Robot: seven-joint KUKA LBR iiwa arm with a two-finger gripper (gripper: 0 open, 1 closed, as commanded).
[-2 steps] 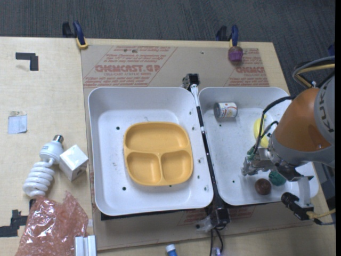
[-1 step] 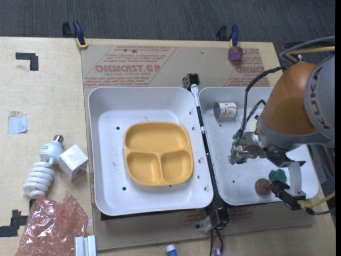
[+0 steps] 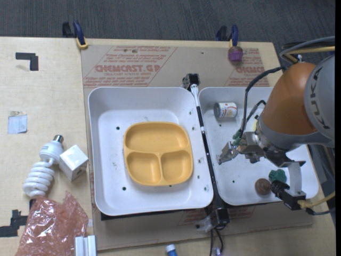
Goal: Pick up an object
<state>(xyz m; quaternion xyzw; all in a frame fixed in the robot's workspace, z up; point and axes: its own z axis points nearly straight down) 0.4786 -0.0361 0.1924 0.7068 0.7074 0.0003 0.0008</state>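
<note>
**Arm over right bin, nothing seen in its grasp**

The gripper (image 3: 226, 153) hangs low over the left half of the right bin (image 3: 209, 97), near the wall shared with the left bin (image 3: 96, 143). Its fingers (image 3: 222, 156) appear slightly apart, with white bin floor visible between them and no object there.

Right bin: a small can (image 3: 226, 110) lies on its side near the far wall, long axis running left to right, with open floor on all sides. A brown round object (image 3: 262, 185) and a green object (image 3: 277, 175) sit close together near the front right corner, beside the arm's body; the arm (image 3: 290, 108) covers much of the bin's right half.

Left bin: a yellow divided tray (image 3: 158, 153) lies flat in the middle, well clear of every wall.

On the counter (image 3: 37, 95) left of the bins lie a spiral light bulb (image 3: 42, 167), a white cube (image 3: 73, 161) and a crumpled pink bag (image 3: 50, 225).
</note>
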